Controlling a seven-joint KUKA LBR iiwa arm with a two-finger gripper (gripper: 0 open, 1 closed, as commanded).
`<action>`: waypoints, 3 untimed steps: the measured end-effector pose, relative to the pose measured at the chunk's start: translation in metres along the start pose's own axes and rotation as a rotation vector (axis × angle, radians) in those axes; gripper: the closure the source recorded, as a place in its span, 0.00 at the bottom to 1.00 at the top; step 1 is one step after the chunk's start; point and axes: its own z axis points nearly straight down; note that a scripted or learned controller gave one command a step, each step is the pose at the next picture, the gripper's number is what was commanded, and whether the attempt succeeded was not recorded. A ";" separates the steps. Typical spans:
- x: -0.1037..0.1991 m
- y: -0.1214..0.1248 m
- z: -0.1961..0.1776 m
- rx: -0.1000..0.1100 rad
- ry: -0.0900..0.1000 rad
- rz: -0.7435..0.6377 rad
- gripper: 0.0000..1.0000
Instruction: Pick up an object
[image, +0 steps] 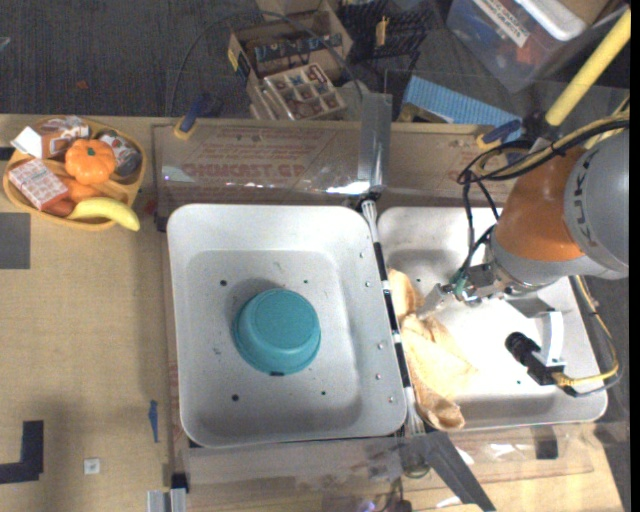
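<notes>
You're looking at the gripper (440, 296) hanging low in the right bin (590, 405), its tip sitting just above the tan cloth (432, 350) that is lying crumpled along that bin's left wall. The tip and the cloth's upper edge are nearly touching, though I cannot tell the tool's state. The teal bowl (279, 331) is resting upside down in the left bin (200, 240), well apart from the arm.

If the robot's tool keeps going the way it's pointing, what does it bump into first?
Probably the tan cloth. The tool points down and to the view's left in the right bin, and the crumpled cloth lies right beyond its tip. Depth is hard to judge, so it may already be touching it.
</notes>
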 end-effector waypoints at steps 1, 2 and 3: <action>0.004 0.000 0.000 0.000 -0.002 -0.079 0.00; -0.001 0.004 0.001 0.004 0.003 -0.099 0.00; 0.009 -0.024 0.000 0.000 0.000 -0.106 0.00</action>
